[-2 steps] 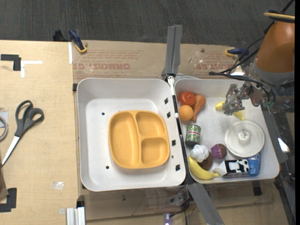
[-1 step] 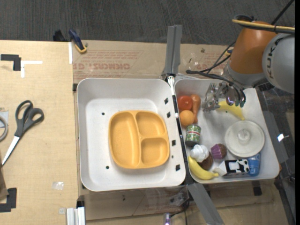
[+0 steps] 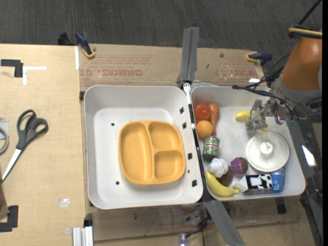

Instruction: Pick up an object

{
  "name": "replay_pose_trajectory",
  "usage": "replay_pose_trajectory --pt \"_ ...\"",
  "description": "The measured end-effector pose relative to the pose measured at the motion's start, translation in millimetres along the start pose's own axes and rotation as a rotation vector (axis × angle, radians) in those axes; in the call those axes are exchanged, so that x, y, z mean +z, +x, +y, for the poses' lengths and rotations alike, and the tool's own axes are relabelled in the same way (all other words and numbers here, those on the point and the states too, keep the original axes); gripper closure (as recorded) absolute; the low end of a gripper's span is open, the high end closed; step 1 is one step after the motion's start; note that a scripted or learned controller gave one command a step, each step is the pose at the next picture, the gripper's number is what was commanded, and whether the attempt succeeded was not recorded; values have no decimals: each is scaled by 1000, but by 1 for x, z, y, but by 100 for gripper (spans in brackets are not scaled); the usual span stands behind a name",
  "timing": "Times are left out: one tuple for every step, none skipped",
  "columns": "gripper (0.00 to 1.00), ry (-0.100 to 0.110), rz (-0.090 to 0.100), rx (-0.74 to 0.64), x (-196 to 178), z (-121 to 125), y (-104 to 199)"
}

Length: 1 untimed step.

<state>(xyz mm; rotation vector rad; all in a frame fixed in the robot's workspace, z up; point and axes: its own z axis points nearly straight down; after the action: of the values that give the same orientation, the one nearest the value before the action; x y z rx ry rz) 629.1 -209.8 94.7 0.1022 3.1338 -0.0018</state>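
Note:
The right bin (image 3: 233,97) holds several objects. A red tomato (image 3: 202,111) and an orange fruit (image 3: 204,128) lie along its left wall, with a small green-labelled can (image 3: 211,147) below them. A banana (image 3: 220,185), a white lump (image 3: 219,166) and a purple piece (image 3: 239,165) sit near the front. A white round lid (image 3: 266,151) and a blue and black-and-white box (image 3: 263,183) are on the right. My gripper (image 3: 255,121) hangs low over the bin's back right, just right of a small yellow object (image 3: 242,116) and above the lid.
The left bin (image 3: 102,152) holds a yellow divided plate (image 3: 152,151). Scissors (image 3: 24,132) lie on the wooden bench at the far left. A grey post (image 3: 189,53) stands behind the seam between the bins. The arm's orange band (image 3: 303,60) is at the right edge.

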Motion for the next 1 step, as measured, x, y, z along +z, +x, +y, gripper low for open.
replay_pose_trajectory --pt "0 -1 0 137 1 68 -22"
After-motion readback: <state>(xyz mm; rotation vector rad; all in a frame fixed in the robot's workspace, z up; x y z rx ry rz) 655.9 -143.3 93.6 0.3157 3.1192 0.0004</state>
